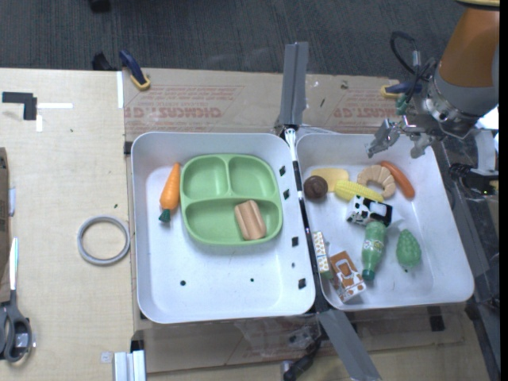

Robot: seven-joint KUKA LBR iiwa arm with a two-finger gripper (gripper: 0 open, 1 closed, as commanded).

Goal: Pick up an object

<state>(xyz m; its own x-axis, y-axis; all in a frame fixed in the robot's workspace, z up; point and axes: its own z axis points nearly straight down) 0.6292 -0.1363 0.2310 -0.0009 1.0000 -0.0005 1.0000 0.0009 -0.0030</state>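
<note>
Nearest the front edge of the right bin (444, 292) lies a small printed carton (346, 275), flat and boxy, with a green plastic bottle (373, 249) just beside it at about two o'clock and a knobbly green toy vegetable (408, 249) farther right. Past those sits a black-and-white cow figure (369, 210), then a bumpy yellow corn cob (354, 190), a round brown ball (316, 186), a smooth yellow banana-like piece (329, 175), and a ribbed tan piece touching an orange sausage (399, 178). In the left bin (214, 292) a green divided plate (230, 199) carries a tan hot-dog bun (250, 219), with a carrot (170, 189) beside the plate at nine o'clock. At the far rim of the right bin hangs the gripper (390, 137), its metal fingers spread apart and nothing between them, so it is released and empty. The handiest target looks to be the orange sausage: it lies just toward six o'clock from the gripper, its long axis running roughly from ten to four o'clock. Being smooth, rounded and pressed against its ribbed neighbour, I'd guess it could roll or slip.
</note>
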